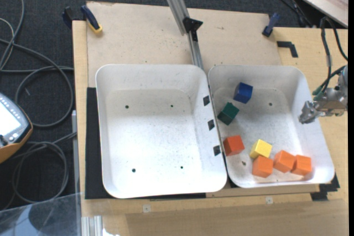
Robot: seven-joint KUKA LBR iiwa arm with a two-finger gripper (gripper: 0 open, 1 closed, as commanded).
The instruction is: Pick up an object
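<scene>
The right bin (260, 69) holds several small blocks. A blue cube (243, 92) lies toward the back, with a green cube (228, 113) just in front of it. A red-orange cube (234, 145) sits near the dividing wall. A yellow cube (261, 148) rests beside three orange cubes (263, 166) (285, 161) (302, 164) along the front wall. My gripper (307, 115) hangs over the bin's right rim, well apart from every block, with nothing seen in it.
The left bin (149, 69) stands beside the right one. A slanted metal rail (178, 0) runs down to the gap between the bins. Clamps (91, 18) (270, 25) hold the board's back corners. Cables lie on the floor at left.
</scene>
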